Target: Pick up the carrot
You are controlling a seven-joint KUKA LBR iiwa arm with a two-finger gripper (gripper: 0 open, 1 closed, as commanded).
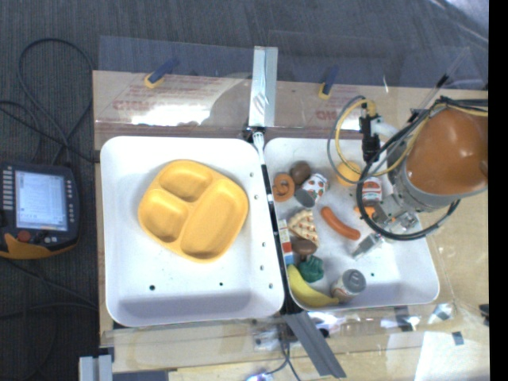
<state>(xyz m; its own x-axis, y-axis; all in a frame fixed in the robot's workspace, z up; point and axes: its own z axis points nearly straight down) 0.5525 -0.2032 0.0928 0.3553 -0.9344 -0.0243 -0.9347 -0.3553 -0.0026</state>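
Since the slim orange carrot [341, 223] lies loose mid right white bin [413, 288], clear of the toy pile by its left wall, grey two-finger gripper [367, 246] hangs just beside it w/ nothing held; finger gap can't tell.

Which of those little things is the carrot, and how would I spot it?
Look in the right white bin, near its middle, just left of the gripper. The carrot is the slim orange stick lying at a slant. Its neighbours are rounder: a waffle piece, a brown ball, a yellow banana.
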